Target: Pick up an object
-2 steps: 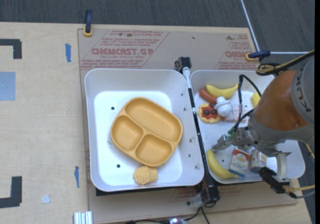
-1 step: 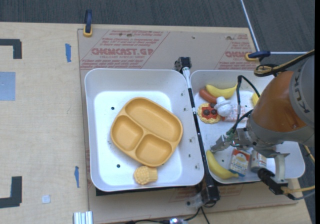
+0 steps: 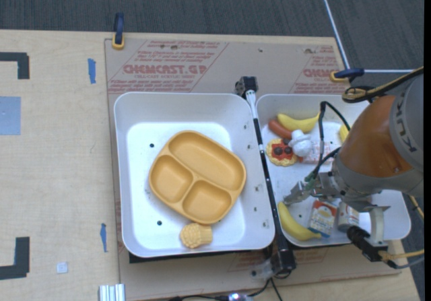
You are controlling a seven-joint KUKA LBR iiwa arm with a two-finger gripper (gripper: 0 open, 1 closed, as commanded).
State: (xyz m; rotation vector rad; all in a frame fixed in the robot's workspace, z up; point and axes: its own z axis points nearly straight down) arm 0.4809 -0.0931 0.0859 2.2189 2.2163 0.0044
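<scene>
My gripper [image 3: 304, 190] hangs over the right bin [image 3: 397, 225], just above a yellow banana [image 3: 293, 221] that lies along the bin's front left corner. A small white and orange packet [image 3: 322, 218] lies beside that banana, partly under the wrist. Farther back in the same bin are a second banana [image 3: 297, 122], a red sausage [image 3: 280, 128], a small tart with red berries [image 3: 281, 152] and a white lumpy thing [image 3: 304, 145]. The arm hides the bin's right part.
The left bin [image 3: 135, 158] holds a yellow divided plate [image 3: 196, 176] and a small yellow corn-like toy [image 3: 194, 235] near its front wall. A ridge [image 3: 261, 158] separates the two bins. Bare wooden bench lies to the left.
</scene>
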